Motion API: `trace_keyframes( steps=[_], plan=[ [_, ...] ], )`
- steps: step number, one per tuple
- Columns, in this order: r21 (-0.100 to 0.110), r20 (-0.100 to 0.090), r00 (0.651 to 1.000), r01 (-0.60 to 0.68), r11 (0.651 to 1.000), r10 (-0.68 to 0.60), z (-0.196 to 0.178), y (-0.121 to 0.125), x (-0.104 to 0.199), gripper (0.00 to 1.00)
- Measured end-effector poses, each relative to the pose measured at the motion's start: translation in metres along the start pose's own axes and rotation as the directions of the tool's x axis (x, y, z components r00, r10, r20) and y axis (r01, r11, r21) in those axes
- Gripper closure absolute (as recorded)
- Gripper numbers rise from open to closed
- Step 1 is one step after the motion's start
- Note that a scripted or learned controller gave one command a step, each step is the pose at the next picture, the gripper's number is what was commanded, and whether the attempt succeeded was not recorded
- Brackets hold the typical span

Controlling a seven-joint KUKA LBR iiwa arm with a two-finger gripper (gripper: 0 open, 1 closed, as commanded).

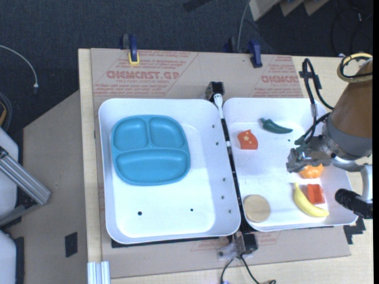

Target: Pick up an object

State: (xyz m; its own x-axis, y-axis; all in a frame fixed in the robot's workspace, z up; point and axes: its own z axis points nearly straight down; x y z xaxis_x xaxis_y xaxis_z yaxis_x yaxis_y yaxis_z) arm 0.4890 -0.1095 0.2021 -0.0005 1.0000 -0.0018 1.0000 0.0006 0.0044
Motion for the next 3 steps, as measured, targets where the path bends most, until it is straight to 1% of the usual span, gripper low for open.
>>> trace_keyframes(
  steps=[1,2,3],
  plan=[
    [-0.002,0.0,1.0,0.001,1.0,-0.001,-0.047,0.002,0.0,1.0],
    [0.002,-0.002,1.0,0.003,1.0,-0.003,-0.052,0.006,0.052,1.0],
    [0.006,-0.003,1.0,0.003,1.0,-0.003,-0.051,-0.003,0.106,1.0]
  ],
)
